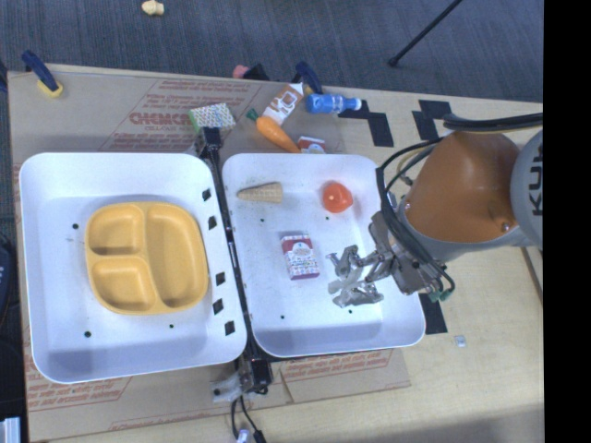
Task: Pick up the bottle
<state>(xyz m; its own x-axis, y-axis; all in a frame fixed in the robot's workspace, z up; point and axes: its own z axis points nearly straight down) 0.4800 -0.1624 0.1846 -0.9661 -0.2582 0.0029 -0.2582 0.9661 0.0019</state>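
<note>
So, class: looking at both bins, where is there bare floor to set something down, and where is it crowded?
Bare: the left bin around the yellow plate, and the right bin's near strip below the red packet. Crowded: the gripper beside the packet, cone and red ball.

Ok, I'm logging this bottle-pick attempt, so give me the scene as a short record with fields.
left bin: holds a yellow divided plate
right bin: ice-cream cone, red round item, small red packet
gripper: low over the right bin's right part, nothing seen between its fingers
bottle: blue, lying on the bench beyond the bins, apart from the gripper
also beyond the bins: carrot, white-and-orange bottle-like item
</note>
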